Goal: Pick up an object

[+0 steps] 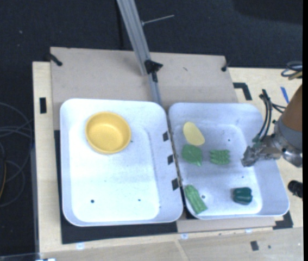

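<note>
Your gripper (250, 157) hangs over the right bin's (268, 197) right side, its state unclear, with the ridged green piece (219, 156) nearest, just to its left.

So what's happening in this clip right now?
A robot arm reaches in from the right, its gripper low over the right bin, near its right edge. Nothing is visibly held. That bin has a pale yellow piece, three green items and a dark green object. The left bin holds a yellow bowl.
</note>
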`<control>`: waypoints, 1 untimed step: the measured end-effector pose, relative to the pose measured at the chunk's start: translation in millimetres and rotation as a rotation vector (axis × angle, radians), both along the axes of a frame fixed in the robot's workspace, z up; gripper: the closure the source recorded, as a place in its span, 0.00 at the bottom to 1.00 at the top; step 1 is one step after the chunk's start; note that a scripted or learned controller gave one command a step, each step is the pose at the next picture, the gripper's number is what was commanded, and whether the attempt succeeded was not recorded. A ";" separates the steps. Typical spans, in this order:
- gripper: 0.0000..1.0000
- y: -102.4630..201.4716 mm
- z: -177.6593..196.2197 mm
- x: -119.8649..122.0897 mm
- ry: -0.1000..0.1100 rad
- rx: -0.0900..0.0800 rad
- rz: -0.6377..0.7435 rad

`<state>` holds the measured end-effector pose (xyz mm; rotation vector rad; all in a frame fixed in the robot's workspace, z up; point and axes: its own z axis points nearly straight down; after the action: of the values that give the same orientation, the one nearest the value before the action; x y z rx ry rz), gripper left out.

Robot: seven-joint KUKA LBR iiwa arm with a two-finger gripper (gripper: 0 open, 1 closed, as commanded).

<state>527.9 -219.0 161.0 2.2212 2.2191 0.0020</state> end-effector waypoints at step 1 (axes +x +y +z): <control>1.00 0.8 42.4 0.7 -0.002 -0.001 0.001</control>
<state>528.6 -218.2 203.3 2.2184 2.2184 0.0034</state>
